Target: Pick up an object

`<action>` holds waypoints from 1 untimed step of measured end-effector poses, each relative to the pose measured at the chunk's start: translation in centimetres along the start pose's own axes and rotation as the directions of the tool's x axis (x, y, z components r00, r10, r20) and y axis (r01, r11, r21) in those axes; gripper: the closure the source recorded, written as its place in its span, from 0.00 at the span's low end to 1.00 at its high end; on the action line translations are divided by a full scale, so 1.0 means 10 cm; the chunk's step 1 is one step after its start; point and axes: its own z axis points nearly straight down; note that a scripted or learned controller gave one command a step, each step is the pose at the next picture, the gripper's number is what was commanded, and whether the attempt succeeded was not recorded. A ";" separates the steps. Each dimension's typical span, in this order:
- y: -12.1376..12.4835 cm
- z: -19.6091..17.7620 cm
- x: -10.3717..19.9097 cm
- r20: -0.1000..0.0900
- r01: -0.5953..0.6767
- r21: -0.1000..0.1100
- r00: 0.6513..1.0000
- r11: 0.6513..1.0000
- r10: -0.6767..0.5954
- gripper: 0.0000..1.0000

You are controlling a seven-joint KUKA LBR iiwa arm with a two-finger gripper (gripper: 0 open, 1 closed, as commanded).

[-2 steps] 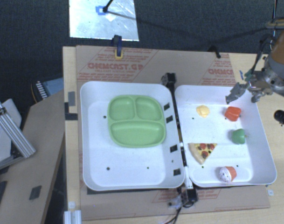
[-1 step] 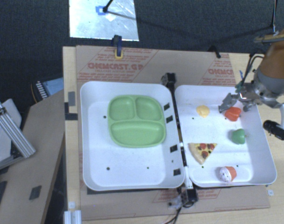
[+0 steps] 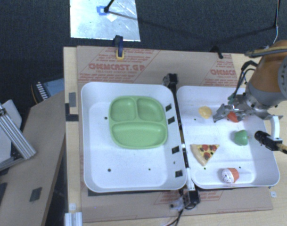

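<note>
Red, small and rounded, a toy piece lies in the right white plastic bin directly at the tip of the two-finger gripper. It is the likeliest target. The grey metal fingers reach leftward over the bin floor, but at this slant it cannot be told how far apart they stand, nor whether the red piece sits between them or just beside them. No grasp can be claimed.

Risks, as judged from this layout:
- Red piece is partly hidden by the gripper body; if the fingers close off-centre it may squirt sideways or be pushed along the floor.
- Yellow rounded toy piece lies just left of the fingertips. A closing or advancing motion could nudge it, or take it instead of the red one.
- Bin floor is smooth; a rounded piece may roll when touched.

Other contents of the right bin: a green rounded toy below the gripper, near a black part of the arm's fittings; a toy pizza slice near the centre divider; a white and orange rounded toy near the front wall. All three lie apart from the gripper and do not obstruct it.

Left white bin holds a pale green three-compartment plastic plate, well apart from the work.
</note>
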 end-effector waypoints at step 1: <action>0.01 0.35 0.00 0.000 0.000 -0.002 1.000 1.000 0.000 0.00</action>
